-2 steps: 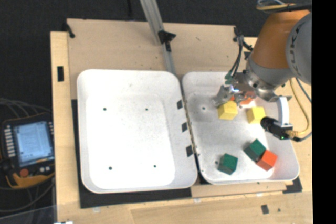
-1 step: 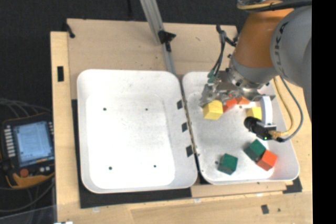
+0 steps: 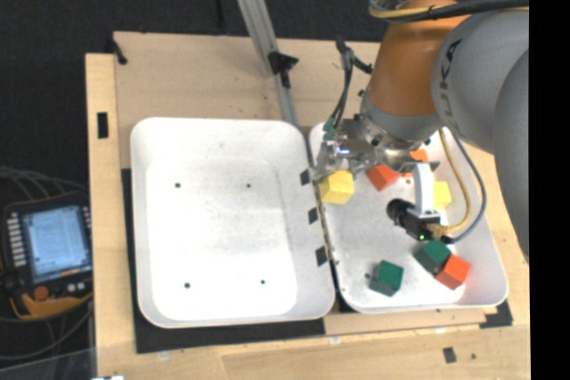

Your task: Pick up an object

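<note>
Yellow block (image 3: 337, 188) sits at the right bin's (image 3: 481, 291) left edge, just beneath my end effector (image 3: 346, 157). Whether I grip it I cannot tell; nothing looks lifted yet, so the pick seems unfinished, with green (image 3: 386, 278) and orange (image 3: 452, 270) blocks lying nearby.

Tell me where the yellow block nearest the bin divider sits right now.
The yellow block lies in the right bin, at its left edge near the divider, just below the claw and left of an orange block.

Bins (image 3: 223, 218) smooth white plastic; bench (image 3: 178, 76) matt wood.
</note>
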